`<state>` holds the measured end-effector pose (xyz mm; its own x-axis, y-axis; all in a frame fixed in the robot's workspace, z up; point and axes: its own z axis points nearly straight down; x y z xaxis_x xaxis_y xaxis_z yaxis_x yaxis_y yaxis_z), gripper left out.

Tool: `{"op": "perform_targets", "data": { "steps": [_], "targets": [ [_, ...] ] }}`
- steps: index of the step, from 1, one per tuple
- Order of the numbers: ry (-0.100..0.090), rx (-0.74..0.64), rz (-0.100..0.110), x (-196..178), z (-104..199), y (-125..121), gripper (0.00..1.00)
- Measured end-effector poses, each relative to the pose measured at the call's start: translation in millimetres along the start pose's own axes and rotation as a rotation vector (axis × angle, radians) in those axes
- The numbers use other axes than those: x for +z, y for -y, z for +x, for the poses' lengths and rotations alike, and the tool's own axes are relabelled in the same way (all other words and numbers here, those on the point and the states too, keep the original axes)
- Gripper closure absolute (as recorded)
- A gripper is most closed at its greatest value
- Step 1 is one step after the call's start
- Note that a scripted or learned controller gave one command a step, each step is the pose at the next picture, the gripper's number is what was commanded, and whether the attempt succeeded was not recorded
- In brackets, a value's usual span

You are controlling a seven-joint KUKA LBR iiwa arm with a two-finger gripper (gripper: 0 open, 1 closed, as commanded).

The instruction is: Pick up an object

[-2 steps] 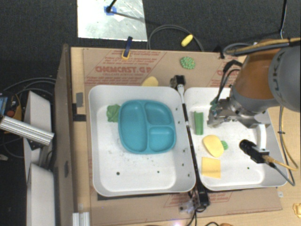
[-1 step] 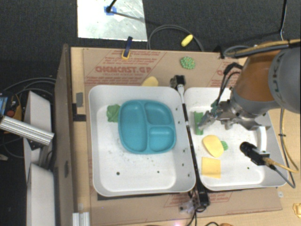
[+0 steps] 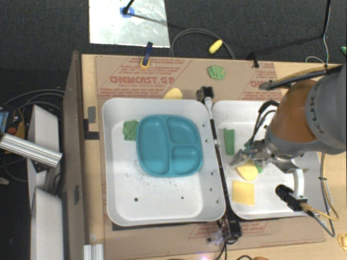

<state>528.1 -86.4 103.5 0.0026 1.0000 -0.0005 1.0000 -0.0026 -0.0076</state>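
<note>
- We see the left bin (image 3: 162,210) evenly and brightly lit; its white floor stays readable, close to washed out near the front rim.
- The blue tray (image 3: 169,145) inside that bin casts only a faint, soft shadow, so the light looks diffuse and comes from above.
- Behind the bin, a metal sheet (image 3: 129,16) on the dark floor shows patchy glare.
- Left of the bin, the floor (image 3: 38,42) falls dim and loses detail.
- Right of the bin, the arm (image 3: 312,115) looks soft and slightly blurred, with a darker shadow beneath it.
- Overall we find the picture coarse, with fine print on the bench (image 3: 146,80) barely legible.
</note>
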Motion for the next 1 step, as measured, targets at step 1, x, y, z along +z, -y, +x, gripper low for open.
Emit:
{"op": "perform_targets", "data": {
  "steps": [1],
  "targets": [
    [-0.001,-0.005,-0.010,-15.2,2.3,-3.6,1.00]
  ]
}}
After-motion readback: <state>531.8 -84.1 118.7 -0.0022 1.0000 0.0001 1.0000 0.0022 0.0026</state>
